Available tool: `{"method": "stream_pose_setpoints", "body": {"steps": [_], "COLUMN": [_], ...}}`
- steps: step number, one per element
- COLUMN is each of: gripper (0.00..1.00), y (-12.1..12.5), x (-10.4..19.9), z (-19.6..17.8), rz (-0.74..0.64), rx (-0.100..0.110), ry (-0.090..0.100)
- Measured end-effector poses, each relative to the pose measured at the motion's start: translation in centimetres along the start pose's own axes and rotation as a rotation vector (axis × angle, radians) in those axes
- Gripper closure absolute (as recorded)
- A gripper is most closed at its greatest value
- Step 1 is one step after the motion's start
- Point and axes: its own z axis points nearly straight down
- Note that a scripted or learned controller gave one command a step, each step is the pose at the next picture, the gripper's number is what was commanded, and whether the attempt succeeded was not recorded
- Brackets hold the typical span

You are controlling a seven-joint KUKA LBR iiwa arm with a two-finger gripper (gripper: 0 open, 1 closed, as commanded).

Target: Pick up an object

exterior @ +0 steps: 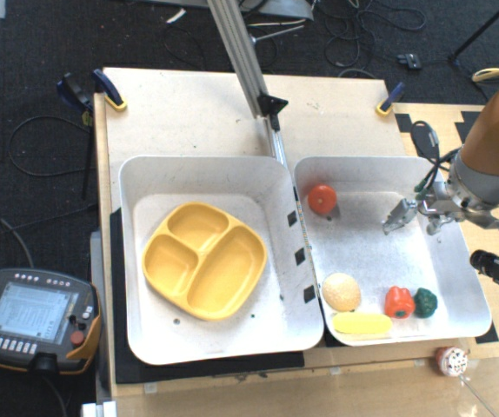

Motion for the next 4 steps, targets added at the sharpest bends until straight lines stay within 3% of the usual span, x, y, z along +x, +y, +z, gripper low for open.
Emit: {"method": "stream_pose_setpoints", "body": {"steps": [1, 2, 3, 4], "gripper": [0.00, 0.00, 0.00, 0.00], "y": [4.7, 8.3, 3.3, 7.5], "x": [6.4, 8.7, 6.4, 8.5], "z": [5.8, 6.2, 5.9, 6.1], "rz": [-0.007, 0.005, 0.006, -0.004], "rx": [0.009, 0.054, 0.013, 0.031], "ry": [0.007, 0.000, 0.004, -0.002]}}
